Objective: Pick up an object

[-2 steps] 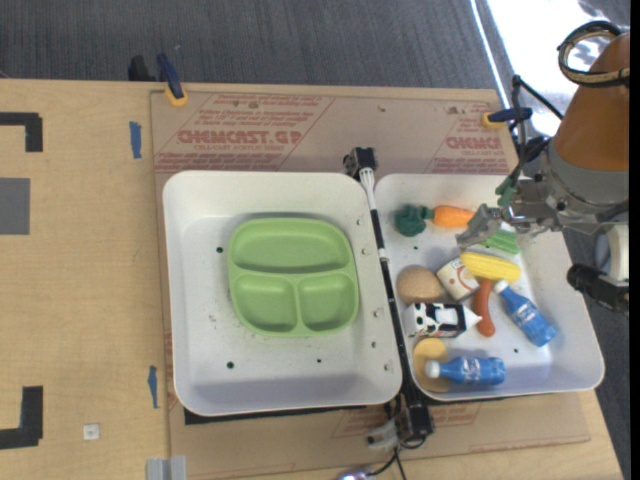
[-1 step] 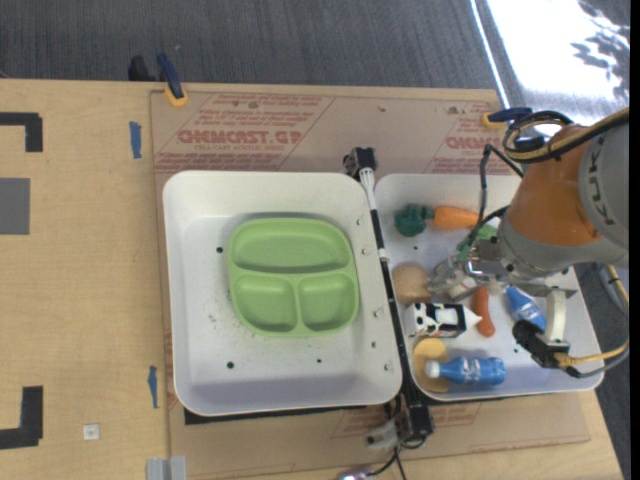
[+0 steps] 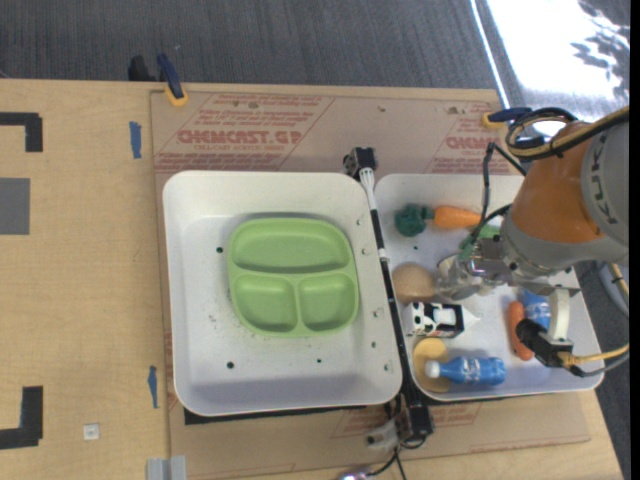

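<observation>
My gripper (image 3: 457,280) hangs low over the middle of the right bin (image 3: 500,190). It sits just right of a tan rounded object (image 3: 410,282) and above a black-and-white toy (image 3: 436,318). An orange carrot with a green top (image 3: 440,216) lies toward the bin's far side. Along the near wall lie a blue bottle (image 3: 470,371) and a small yellow piece (image 3: 430,348). An orange-red item (image 3: 517,331) and a blue item (image 3: 536,309) rest under the arm's wrist, partly hidden by it.
The left bin (image 3: 190,288) holds a green divided plate (image 3: 293,275). A black clamp (image 3: 360,160) sits at the far end of the divider between the bins. Cables (image 3: 530,128) loop off the arm at the right bin's far corner.
</observation>
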Robot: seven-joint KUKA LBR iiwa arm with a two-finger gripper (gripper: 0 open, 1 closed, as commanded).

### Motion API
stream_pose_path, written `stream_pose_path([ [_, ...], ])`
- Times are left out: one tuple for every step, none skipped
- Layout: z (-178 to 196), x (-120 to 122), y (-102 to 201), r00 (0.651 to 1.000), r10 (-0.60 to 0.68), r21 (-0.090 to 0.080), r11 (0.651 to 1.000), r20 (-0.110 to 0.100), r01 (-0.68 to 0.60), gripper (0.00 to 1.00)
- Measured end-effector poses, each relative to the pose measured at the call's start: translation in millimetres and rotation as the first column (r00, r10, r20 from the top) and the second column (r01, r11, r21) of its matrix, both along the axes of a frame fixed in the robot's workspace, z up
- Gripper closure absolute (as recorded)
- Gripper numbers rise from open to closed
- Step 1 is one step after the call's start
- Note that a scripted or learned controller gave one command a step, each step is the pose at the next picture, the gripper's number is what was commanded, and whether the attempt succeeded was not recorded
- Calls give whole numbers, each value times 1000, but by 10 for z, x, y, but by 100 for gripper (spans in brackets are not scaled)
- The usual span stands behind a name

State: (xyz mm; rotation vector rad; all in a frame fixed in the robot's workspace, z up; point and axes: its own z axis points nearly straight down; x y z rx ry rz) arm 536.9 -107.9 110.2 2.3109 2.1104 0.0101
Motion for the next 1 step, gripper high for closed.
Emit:
stream_pose_path([
  [1441, 276, -23, 1000, 3, 4, 1000, -11, -3, 100],
])
